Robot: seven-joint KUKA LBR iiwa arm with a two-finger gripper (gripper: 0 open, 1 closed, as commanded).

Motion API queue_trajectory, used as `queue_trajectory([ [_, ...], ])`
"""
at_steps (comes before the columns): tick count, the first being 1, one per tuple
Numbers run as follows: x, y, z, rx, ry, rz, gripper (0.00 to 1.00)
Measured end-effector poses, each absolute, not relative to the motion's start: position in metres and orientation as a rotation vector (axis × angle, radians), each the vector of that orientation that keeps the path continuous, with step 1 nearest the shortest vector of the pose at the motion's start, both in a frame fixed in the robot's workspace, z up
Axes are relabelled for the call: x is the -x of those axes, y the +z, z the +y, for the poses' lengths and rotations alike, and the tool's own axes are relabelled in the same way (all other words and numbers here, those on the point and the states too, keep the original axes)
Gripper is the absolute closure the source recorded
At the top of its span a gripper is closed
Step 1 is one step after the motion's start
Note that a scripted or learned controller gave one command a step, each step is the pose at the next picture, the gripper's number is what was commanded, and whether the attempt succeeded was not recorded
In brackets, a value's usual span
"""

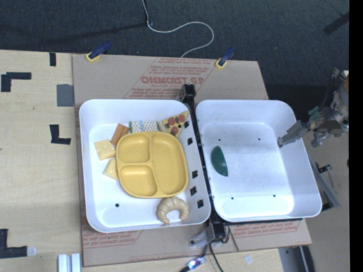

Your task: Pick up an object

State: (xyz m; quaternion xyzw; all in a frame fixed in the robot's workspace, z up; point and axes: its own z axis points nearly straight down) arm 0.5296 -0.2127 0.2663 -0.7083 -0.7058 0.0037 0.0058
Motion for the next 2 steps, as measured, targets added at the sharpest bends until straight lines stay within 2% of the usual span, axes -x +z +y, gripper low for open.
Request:
queue_trajectory([
  [1,-0.532,0.273,-0.212,2.220,0.002,-2.222,0.00],
  [2,-0.534,0.216,-0.202,2.216,0.006,-2.219,0.00],
])
